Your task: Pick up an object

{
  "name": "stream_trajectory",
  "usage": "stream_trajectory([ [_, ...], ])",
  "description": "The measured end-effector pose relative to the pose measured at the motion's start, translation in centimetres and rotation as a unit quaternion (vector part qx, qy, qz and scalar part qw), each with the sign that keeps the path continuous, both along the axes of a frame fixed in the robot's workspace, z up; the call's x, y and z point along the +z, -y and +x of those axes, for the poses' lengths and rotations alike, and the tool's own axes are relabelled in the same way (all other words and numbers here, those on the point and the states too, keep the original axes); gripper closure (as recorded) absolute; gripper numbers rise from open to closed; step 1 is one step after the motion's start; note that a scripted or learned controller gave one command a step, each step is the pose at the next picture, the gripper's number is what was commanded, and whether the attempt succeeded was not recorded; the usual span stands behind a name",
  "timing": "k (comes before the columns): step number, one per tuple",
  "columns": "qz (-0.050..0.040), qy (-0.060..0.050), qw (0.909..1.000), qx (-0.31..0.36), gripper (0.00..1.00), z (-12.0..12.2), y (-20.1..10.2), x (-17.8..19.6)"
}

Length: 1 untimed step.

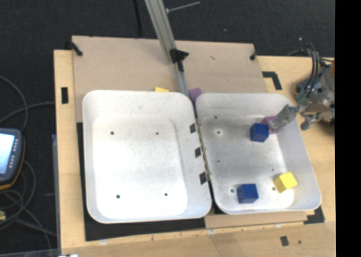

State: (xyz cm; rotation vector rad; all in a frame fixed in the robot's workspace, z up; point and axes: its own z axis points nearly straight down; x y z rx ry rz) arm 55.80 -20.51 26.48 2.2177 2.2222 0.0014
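Taking the right bin [293,154] as my landmark: nearest the camera, by its front wall, sit a blue cube [247,192] and, just beside it toward the front right corner, a yellow block [286,182]. Farther back, in the bin's rear right part, a second blue block [259,133] lies on the floor of the bin, and my tool [280,119] reaches over the right rim to hang just beside it, on its right. Something purplish seems to sit at the tip, though the view is too coarse for me to name it. I cannot tell whether the tool is open or closed, and nothing shows as gripped.

Beyond the bin's back left corner, a small purple piece [194,93] rests on the bench [225,61], with a yellow scrap [162,89] further left behind the left bin [90,137].

I judge this the approach step: the second blue block looks like the target, not yet lifted. Next I would need to centre the tool over that block, come down astride it, close, and lift straight up.
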Motion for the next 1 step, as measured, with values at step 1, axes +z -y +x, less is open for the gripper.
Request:
stream_trajectory([
  [1,0.0003,-0.003,1.0000,0.000,0.00,2.84,0.44,-12.39],
])
